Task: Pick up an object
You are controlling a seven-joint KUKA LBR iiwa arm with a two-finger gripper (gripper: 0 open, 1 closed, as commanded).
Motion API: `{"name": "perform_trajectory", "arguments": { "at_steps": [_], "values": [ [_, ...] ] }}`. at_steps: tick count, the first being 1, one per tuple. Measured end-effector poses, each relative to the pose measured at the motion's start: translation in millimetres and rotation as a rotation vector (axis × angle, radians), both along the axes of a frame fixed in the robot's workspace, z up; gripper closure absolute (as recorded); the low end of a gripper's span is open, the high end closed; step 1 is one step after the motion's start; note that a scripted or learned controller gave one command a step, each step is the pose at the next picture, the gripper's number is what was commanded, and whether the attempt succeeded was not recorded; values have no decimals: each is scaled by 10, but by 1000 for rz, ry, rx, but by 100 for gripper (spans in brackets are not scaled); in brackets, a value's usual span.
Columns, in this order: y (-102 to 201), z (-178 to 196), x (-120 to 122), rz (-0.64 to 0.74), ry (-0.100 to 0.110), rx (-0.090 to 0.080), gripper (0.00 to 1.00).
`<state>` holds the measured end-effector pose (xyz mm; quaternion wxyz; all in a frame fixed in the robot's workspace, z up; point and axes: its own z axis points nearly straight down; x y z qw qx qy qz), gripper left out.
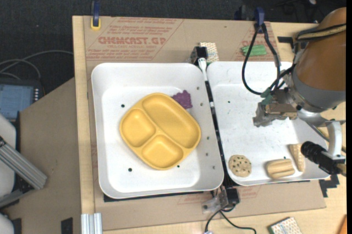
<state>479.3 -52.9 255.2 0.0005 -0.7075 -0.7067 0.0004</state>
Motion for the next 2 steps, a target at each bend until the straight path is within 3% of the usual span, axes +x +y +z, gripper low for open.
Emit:
{"name": "perform_trajectory", "arguments": {
  "at_steps": [2],
  "values": [
    [-193, -4, 3, 0, -3, -1, 100]
  ]
}}
